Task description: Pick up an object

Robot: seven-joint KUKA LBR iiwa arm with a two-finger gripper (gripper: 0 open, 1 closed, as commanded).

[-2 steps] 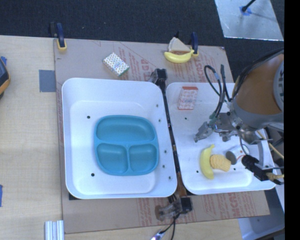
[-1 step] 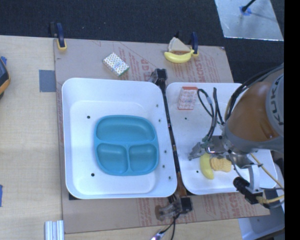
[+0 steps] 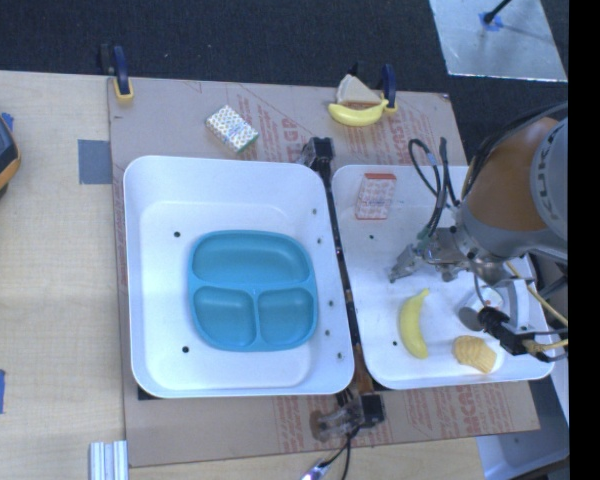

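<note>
One light, stiff, slick banana (image 3: pixel 413 325) below the hand (image 3: pixel 412 264), grip unreadable; best pinched across its middle.

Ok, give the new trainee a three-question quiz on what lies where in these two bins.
1. True or false: the blue plate lies in the left bin.
2. Which lies closest to the pincer in the right bin?
A. the banana
B. the packet
C. the yellow lump
3. Fill in: the small patterned box lies on the cardboard, ______ both bins.

Key: 1 true. 2 A. 3 outside.
</note>
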